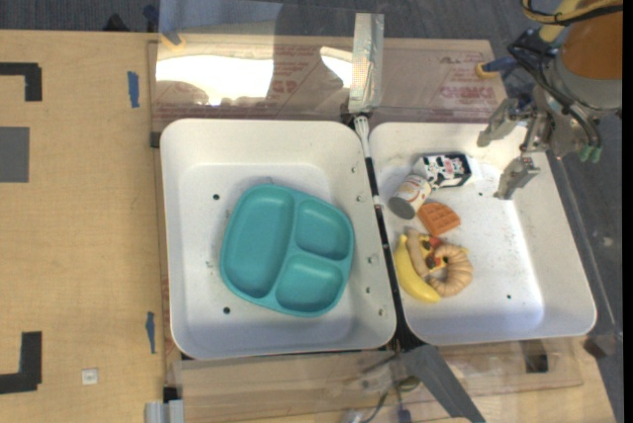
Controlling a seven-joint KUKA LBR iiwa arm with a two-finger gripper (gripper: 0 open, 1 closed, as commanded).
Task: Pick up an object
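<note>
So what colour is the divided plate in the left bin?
Teal, a blue-green; the plate shows plainly in the camera view.

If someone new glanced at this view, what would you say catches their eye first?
Probably the teal divided plate, lying alone in the left bin. Next comes the cluster at the right bin's left side: a banana, an orange piece, a small can and a black-and-white item. The gripper hangs open over that bin's far right corner.

Arm (593, 36) cut off at right edge.
</note>
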